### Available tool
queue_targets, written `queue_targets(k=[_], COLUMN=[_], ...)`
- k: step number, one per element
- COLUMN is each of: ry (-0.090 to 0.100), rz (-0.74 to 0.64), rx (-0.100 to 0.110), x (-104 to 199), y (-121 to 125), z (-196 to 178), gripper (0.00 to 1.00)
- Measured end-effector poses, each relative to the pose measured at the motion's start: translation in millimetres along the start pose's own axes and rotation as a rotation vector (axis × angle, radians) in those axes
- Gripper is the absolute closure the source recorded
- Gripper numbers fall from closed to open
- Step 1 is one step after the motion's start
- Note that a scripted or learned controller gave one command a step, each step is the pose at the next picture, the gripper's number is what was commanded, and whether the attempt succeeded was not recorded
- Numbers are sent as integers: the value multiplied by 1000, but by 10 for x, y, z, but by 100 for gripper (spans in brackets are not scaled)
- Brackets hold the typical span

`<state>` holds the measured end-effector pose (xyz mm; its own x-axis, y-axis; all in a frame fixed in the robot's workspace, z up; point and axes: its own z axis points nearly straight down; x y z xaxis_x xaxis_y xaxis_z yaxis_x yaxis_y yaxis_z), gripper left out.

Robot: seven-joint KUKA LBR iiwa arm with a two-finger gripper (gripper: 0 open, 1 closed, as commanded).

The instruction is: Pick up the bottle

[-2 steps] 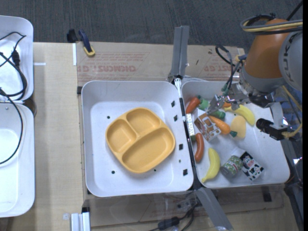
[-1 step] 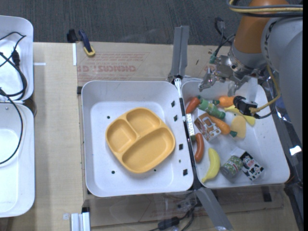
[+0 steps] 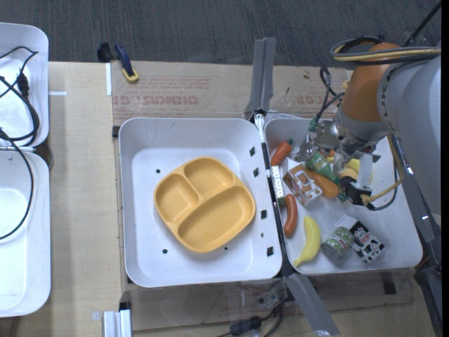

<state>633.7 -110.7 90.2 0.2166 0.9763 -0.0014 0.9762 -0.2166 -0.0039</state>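
Arm reaching into the right bin (image 3: 393, 258), gripper (image 3: 324, 154) low over a green bottle (image 3: 321, 163) among toy food, grip state impossible to tell, yellow 3-section plate (image 3: 204, 203) in left bin (image 3: 140, 188)

A single fixed camera looked down at a slant from above the pale wooden tabletop (image 3: 77, 188), far enough back to take in both shallow white plastic bins (image 3: 133, 209) side by side, dark carpet along the top edge, and the grey arm with its orange band (image 3: 368, 93) entering from the right.
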Motion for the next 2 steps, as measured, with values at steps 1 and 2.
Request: queue_targets(k=[1,2], ry=[-1,0], rz=[2,241], rx=[2,-1], x=[-14,654], y=[-2,-263], z=[-78,-1000], gripper=[100,100])
